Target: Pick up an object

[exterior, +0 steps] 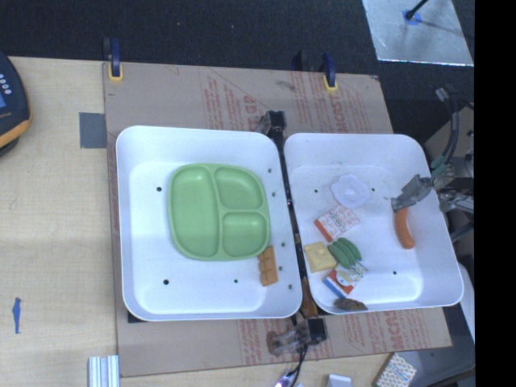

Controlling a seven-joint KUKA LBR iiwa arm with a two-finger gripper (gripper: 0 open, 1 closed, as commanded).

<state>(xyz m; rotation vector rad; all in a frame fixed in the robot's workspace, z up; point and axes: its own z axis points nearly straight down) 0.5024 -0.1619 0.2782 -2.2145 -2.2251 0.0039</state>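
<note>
Gripper (405,199) reaches in from the right edge over the right bin (403,147), its grey fingers angled down and leftward, their tips just above the top end of an orange carrot-like piece (404,230) that lies on the bin floor near the right wall. Whether the fingers are spread or pressed together cannot be told at this size, and nothing is seen between them. Little of the arm shows beyond the wrist hardware at the frame's right side. Further left in the same bin lie a clear round lid (351,190), a red-and-white packet (336,221), a yellow block (319,255) touching a dark green ridged item (347,251), and a small brown piece (350,304) by the front rim. The left bin (145,147) holds a green divided plate (218,211) and a tan cracker-like piece (267,266) just beside its lower right corner.
</note>
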